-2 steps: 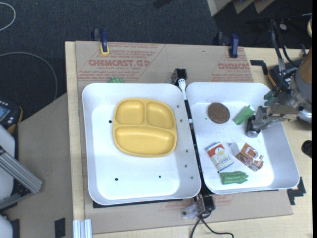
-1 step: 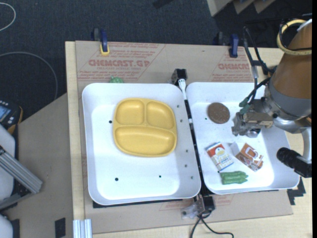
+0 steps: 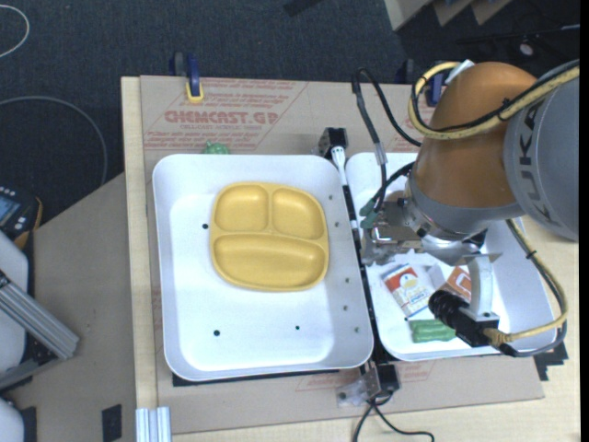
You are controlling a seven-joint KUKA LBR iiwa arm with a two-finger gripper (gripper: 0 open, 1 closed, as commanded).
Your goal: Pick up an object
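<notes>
My gripper (image 3: 385, 239) hangs low over the left part of the right bin (image 3: 526, 274), close to the wall between the two bins. The arm's orange band and grey wrist cover much of that bin. Just in front of the gripper lies a small white and red packet (image 3: 408, 289). A green block (image 3: 431, 331) rests near the bin's front edge, and an orange and white item (image 3: 461, 284) shows partly beside the wrist. Nothing can be seen between the gripper's tips.
The left bin (image 3: 184, 302) holds a yellow divided plate (image 3: 270, 236) in its far half. Cables run along the back of the right bin. A blue and yellow clamp (image 3: 192, 76) sits on the board's far edge.
</notes>
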